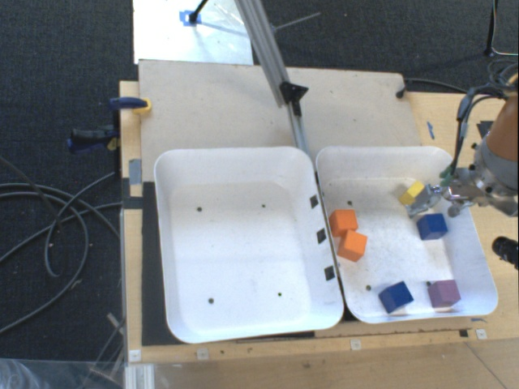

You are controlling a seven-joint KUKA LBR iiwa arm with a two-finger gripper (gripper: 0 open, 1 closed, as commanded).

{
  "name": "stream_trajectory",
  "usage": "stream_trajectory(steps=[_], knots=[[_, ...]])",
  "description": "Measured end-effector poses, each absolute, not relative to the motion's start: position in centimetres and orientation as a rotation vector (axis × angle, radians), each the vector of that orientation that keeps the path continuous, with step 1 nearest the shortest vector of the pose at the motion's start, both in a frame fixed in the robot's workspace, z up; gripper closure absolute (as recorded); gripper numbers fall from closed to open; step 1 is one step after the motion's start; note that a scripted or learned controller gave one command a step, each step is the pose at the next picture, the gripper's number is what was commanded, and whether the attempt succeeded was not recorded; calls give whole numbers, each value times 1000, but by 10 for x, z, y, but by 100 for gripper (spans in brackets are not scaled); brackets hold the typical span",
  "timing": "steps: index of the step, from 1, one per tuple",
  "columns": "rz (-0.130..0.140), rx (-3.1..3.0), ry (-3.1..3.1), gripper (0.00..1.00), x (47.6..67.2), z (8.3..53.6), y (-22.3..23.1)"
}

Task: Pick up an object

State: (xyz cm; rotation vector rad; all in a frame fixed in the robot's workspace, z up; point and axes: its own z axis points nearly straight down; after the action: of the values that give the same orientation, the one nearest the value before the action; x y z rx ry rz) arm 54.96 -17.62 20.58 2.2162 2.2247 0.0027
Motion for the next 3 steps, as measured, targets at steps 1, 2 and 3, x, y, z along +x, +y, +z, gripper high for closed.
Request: stream_trajectory(steps=[1,2,3], knots=[[16,2207,2208,0,528,114,-110],[10,2205,2227,0,581,125,-82],[13,2204,2219,0,650,99,-124]])
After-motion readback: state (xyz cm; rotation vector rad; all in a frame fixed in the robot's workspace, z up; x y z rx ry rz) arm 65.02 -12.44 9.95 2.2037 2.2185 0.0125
